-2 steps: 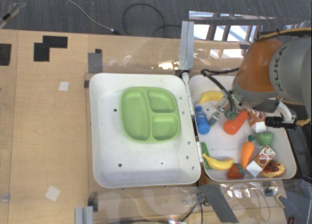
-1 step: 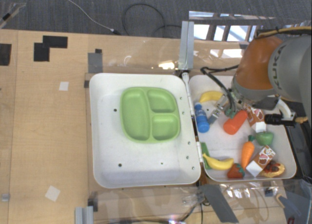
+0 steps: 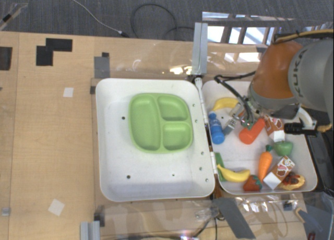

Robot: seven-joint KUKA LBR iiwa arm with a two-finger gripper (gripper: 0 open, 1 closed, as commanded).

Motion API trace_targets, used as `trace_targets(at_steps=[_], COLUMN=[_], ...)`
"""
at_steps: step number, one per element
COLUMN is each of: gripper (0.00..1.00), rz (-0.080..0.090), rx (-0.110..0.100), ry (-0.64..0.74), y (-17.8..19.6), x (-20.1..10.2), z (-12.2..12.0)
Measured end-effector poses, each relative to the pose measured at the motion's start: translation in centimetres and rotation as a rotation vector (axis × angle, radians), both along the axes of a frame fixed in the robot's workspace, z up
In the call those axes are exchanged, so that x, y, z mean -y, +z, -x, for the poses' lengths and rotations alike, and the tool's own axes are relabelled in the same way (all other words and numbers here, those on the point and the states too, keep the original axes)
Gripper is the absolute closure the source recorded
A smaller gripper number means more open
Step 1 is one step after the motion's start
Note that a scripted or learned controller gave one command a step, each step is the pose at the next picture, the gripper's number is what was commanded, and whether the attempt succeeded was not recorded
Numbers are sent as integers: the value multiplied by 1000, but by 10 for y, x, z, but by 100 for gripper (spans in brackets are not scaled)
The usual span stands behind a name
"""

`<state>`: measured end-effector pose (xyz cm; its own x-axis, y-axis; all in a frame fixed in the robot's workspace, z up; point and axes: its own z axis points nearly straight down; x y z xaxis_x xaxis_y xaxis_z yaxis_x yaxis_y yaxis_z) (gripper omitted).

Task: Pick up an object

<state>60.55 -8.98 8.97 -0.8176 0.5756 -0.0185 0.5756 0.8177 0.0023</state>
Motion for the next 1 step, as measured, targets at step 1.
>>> trace_targets(at_steps=[1], gripper=[0], rz=[-5], rx=[0], ry=[-145], y=[0], x=[3], z=[12])
